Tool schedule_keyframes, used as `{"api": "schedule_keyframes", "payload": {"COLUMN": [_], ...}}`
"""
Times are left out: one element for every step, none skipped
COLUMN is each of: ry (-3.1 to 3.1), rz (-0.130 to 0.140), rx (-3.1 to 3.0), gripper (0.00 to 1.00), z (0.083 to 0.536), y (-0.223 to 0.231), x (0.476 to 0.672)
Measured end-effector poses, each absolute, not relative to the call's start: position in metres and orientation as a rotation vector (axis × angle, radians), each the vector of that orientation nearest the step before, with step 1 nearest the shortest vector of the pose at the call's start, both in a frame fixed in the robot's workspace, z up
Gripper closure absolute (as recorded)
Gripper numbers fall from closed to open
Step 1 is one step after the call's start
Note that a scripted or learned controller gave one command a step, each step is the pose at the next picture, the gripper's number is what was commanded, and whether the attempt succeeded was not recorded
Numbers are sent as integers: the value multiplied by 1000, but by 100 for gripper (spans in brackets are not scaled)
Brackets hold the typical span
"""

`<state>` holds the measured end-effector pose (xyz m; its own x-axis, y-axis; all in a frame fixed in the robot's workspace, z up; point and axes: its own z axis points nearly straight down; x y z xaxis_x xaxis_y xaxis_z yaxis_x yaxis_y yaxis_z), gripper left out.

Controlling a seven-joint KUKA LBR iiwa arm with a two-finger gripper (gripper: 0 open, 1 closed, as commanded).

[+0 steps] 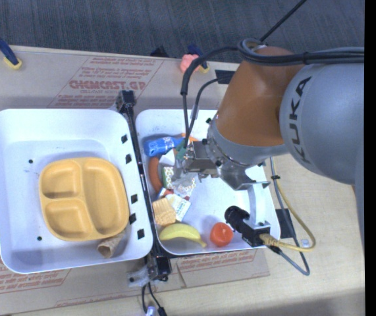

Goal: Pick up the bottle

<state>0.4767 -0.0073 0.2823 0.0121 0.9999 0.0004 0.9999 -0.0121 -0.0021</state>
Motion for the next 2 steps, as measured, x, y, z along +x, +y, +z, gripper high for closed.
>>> {"api": "schedule_keyframes", "payload": {"ry": [-2156, -2389], "rz": [5, 3], "rx": [-2281, -2038], "gripper": [100, 100], "z": [278, 299], "y": [56, 70], "x": [476, 476]}}
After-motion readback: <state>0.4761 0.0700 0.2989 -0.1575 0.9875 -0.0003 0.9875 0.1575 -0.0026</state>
